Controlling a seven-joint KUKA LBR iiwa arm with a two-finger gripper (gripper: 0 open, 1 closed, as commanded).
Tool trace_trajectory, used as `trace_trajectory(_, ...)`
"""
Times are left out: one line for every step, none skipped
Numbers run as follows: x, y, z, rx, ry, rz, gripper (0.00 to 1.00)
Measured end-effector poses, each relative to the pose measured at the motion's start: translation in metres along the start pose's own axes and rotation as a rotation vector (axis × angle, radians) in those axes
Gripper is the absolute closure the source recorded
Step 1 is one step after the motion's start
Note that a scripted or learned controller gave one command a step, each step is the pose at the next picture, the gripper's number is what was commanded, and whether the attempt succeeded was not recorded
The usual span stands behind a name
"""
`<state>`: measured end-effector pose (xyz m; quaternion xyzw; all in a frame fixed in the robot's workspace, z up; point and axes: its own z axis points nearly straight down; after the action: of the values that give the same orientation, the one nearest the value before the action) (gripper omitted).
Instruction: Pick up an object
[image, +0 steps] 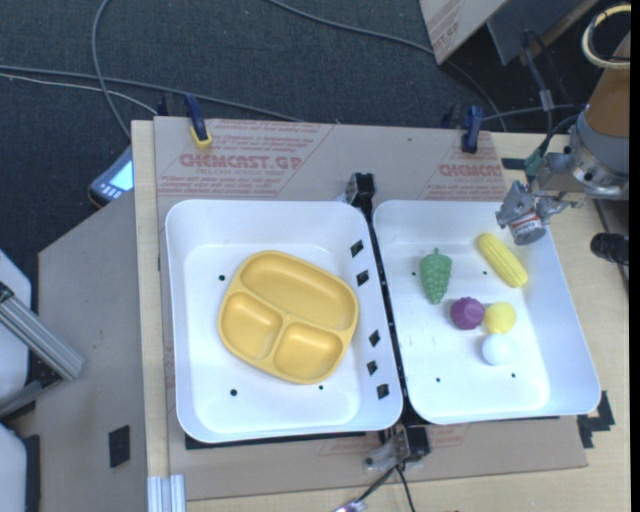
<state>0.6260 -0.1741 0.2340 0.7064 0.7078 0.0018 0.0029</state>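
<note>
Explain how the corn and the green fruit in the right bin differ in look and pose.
The corn is yellow; the green fruit is green with a bumpy surface. The corn is long and slim and lies slanted, while the green fruit is shorter and broader, tapering toward its lower end. The corn lies close to the tool; the green fruit lies farther left. Both rest on the right bin floor.

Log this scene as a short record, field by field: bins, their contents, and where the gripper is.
left bin: holds a yellow divided plate with three compartments
right bin: holds five small items
items: green bumpy piece, yellow corn cob, purple round piece, yellow round piece, white ball
contact: purple and yellow round pieces touch; white ball sits just below them
gripper: over the right bin's upper right corner, beside the corn cob
held: nothing seen between the fingers
</note>
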Motion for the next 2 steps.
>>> trace_trajectory(0.05,-0.004,-0.009,0.008,0.003,-0.003,1.0)
trace_trajectory(0.097,0.0,0.0,0.009,0.004,-0.003,1.0)
